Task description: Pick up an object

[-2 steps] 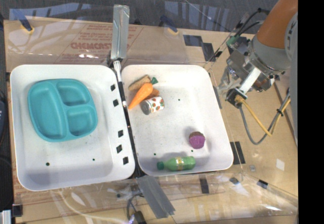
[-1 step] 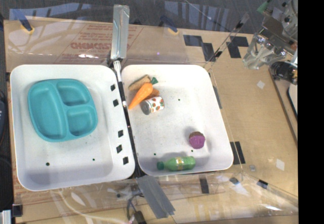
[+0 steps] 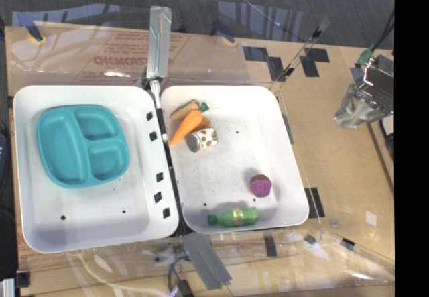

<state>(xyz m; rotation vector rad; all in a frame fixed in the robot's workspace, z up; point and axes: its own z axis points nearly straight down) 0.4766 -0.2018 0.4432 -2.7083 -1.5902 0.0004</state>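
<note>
Claw (image 3: 354,114) sat at the far right, out over the bare desk (image 3: 335,168), well apart from both bins; it read as a pale grey blur under a dark block, cut off by the frame, so whether it was spread or pressed together could not be told. Nothing showed between its tips.

Hard to make out: a tan piece (image 3: 184,109) at the top of the right bin (image 3: 281,155), partly covered by the carrot (image 3: 185,127), kind unclear. Label on the small can (image 3: 202,139) was too small to read.

Right bin contents: carrot lying at a slant near the upper left corner, can just beside it and touching its lower side, purple round item (image 3: 261,186) toward the lower right, green bottle (image 3: 233,216) lying flat along the near wall. Left bin (image 3: 27,175) held a teal divided tray (image 3: 82,145). Clear plastic sheeting (image 3: 221,54) and tape strips surrounded the bins; a silver tape strip (image 3: 159,41) stood above the seam between them.
</note>
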